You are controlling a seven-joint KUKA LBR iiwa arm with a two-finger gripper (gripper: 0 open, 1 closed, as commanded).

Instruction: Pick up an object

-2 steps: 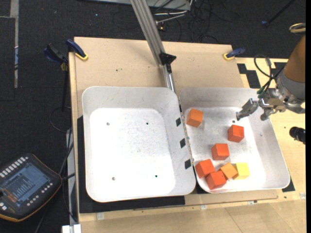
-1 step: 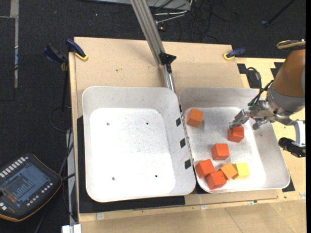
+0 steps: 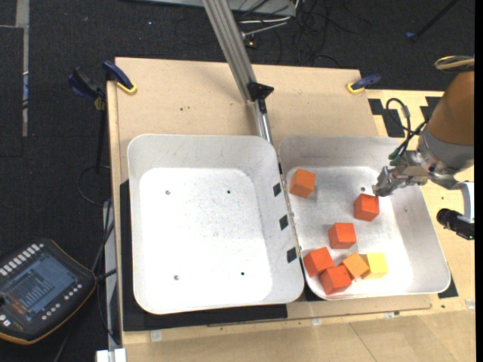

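Red cube (image 3: 366, 207) just below jaws

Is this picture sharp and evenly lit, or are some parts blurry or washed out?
Camera view: light is even and soft, the blocks such as the red cube cast only faint shadows; the left bin looks bright, its speckles still readable; the gripper is a bit smeared and small, its detail hard to read; the floor around the bench is dark.
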